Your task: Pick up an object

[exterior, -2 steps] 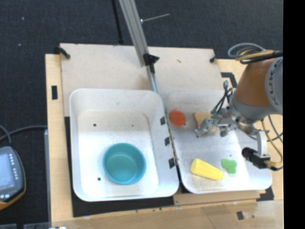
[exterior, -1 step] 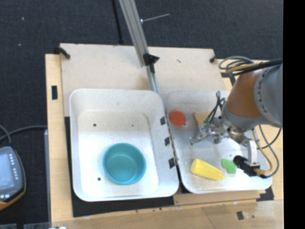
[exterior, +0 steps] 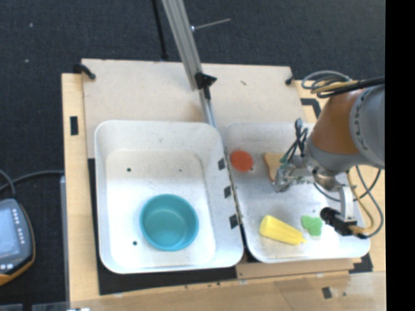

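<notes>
Near edge of the right bin (exterior: 256, 254): yellow wedge (exterior: 281, 230) and small green piece (exterior: 312, 225) lie loose, side by side, untouched. Teal bowl (exterior: 169, 221) sits in the near part of the left bin (exterior: 104, 173). Mid-bin, the gripper (exterior: 283, 180) is lowered just beside a tan block (exterior: 272, 163), likely the pick target. Whether that tool is apart or together cannot be told. Further left, an orange-red ball (exterior: 241, 161) sits near the divider.
</notes>
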Robot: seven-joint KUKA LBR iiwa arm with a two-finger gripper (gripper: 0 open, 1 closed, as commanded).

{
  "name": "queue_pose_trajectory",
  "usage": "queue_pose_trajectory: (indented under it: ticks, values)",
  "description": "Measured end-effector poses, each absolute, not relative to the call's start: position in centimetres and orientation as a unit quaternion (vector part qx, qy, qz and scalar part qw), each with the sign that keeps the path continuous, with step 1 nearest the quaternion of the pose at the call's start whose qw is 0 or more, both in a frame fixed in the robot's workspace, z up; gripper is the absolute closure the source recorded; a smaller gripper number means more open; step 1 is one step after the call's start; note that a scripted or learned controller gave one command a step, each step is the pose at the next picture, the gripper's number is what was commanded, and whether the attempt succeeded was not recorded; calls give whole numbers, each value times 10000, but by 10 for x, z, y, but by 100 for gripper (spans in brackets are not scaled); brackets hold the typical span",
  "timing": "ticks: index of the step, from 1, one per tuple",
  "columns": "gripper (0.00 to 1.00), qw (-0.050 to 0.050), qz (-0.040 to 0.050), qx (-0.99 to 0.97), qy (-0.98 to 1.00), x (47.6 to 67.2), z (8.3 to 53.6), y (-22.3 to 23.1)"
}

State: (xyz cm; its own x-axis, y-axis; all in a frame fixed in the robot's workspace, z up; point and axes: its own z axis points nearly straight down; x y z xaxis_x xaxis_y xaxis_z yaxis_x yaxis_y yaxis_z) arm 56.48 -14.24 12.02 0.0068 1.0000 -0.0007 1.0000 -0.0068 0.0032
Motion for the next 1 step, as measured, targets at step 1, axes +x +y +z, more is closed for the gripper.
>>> queue_pose_trajectory:
  ticks: [1]
  values:
    - [100,34,21,7060,7082,575,180,-141]
